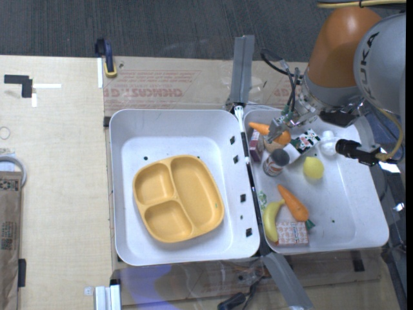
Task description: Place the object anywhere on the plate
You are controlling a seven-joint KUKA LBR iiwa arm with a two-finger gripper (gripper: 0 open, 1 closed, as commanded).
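Grey arm (381,50) reaches in from right; tool (287,123) lowered, angled leftward.

Plate (178,199) in left bin (122,173)

The plate (178,199), yellow with three compartments, lies flat in the left bin (129,141). Which object is meant among the right bin's (352,221) items is unclear.

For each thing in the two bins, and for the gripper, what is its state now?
plate: lying flat in the left bin, nothing on it.
carrot: lying on the right bin floor.
banana: lying at the right bin's left wall.
lemon: resting loose in the right bin.
small box: lying flat beside the banana.
can: upright under the gripper.
gripper: low over the right bin's clutter.
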